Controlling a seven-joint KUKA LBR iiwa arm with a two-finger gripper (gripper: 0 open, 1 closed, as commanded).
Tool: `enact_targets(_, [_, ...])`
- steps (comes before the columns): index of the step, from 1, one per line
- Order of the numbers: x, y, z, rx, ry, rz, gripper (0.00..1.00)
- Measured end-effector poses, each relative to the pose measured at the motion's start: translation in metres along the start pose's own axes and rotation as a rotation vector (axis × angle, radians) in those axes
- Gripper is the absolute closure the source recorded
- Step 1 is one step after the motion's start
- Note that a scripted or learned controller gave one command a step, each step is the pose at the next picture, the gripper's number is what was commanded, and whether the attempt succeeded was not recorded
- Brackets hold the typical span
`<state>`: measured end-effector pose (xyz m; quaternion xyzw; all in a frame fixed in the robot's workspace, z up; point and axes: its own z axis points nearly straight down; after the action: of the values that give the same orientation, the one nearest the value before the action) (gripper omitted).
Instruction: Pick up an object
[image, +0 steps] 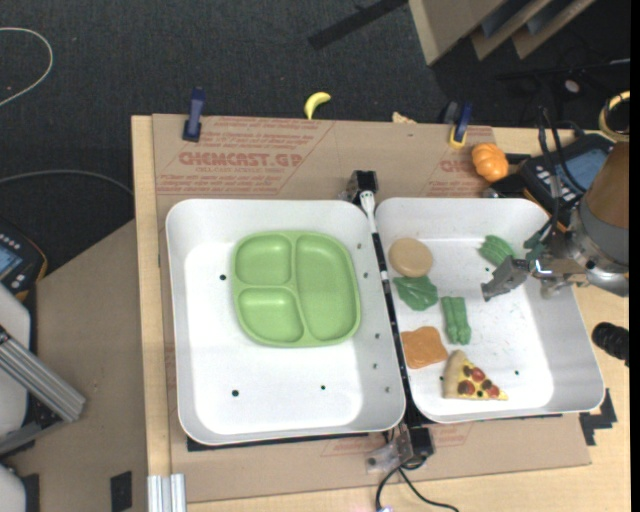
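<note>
The right bin (560, 380) holds several toy foods: a tan round bun (410, 257), a green leafy piece (416, 292), a green pod (456, 320), an orange toast slice (424, 347), a pizza slice (472, 382) and a second green piece (496, 248) near the far right. My gripper (514, 266) hangs over the right part of this bin, just right of that second green piece. It is open, and nothing sits between its fingers. The arm (610, 220) comes in from the right edge.
The left bin (200, 380) carries a green divided plate (297, 288). On the cardboard behind the bins lie an orange toy fruit (489, 160) and a yellow banana (317, 102). Blue clamps (193, 115) (460, 122) grip the board's far edge.
</note>
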<state>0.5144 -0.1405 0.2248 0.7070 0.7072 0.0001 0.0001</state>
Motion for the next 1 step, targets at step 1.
enact_targets(1, [0.0062,-0.0256,0.1334,0.015,0.005,0.002,0.0])
